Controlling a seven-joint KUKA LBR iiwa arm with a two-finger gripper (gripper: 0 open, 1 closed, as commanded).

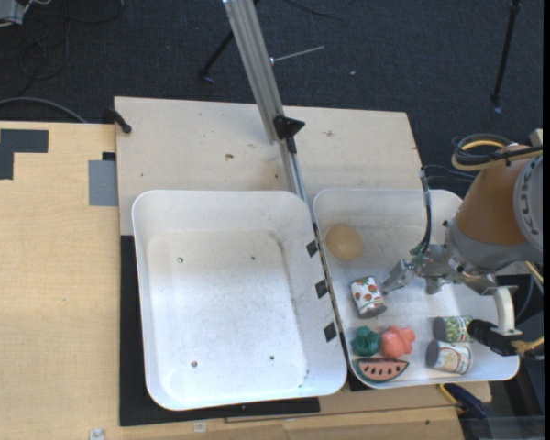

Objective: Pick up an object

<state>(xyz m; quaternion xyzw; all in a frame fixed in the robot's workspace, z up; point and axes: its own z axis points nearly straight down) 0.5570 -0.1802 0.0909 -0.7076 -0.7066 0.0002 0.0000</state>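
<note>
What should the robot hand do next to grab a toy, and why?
Probably slide a little toward the left bin and go down over the spotted white block. The gripper sits just beside that block in the right bin with nothing between its fingers, so it looks like the closest toy. The tan ball and the watermelon slice lie farther off.
</note>
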